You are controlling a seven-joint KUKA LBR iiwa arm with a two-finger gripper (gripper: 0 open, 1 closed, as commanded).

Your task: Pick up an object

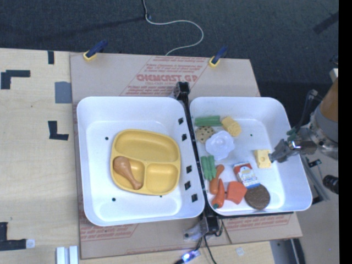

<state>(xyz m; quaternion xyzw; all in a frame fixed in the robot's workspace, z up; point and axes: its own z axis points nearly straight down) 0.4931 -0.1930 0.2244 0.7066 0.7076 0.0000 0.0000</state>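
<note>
The right bin (275, 110) holds several toy foods. Among them are a yellow cheese block (264, 159), a corn cob (231, 127), a green bean pod (208, 120), a speckled cracker (204, 133) and a clear crumpled wrapper (220, 144). Toward the front lie a green vegetable (208, 166), carrots (218, 187), a red-orange piece (237, 192), a small red carton (246, 174) and a brown patty (257, 197). My gripper (280, 151) hangs low over the right side of this bin, just right of the cheese block. Nothing is visibly held in it.
In the left bin (91, 147), a yellow divided plate (147, 161) carries a toy chicken drumstick (128, 172). Black clips run along the seam between the bins (190, 147). The arm's body (324, 131) stands beyond the right bin's outer wall.
</note>
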